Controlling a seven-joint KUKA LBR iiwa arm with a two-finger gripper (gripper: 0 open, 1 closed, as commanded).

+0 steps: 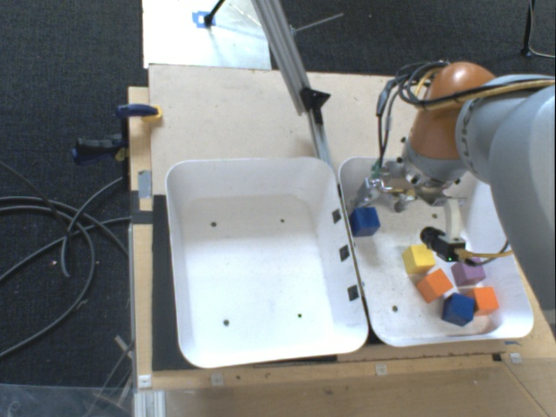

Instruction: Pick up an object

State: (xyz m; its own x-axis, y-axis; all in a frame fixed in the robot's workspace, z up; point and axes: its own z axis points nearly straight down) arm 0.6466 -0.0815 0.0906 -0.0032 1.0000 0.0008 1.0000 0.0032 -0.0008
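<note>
Overhead slanted view of the desk (pixel 234 111) with two white bins. The grey arm (pixel 512 137) reaches in from the right over the right bin (pixel 382 324); its claw (pixel 369 200) hangs at the bin's upper left, directly above a blue cube (pixel 365 221) that sits close under its tips. Whether the claw grips the cube or how wide it stands cannot be told. Further right lie a yellow cube (pixel 419 257), an orange cube (pixel 433 284), a purple cube (pixel 469 272), a second blue cube (pixel 458 308) and a small orange cube (pixel 486 300), clustered together. The left bin (pixel 187 189) lies alongside
</note>
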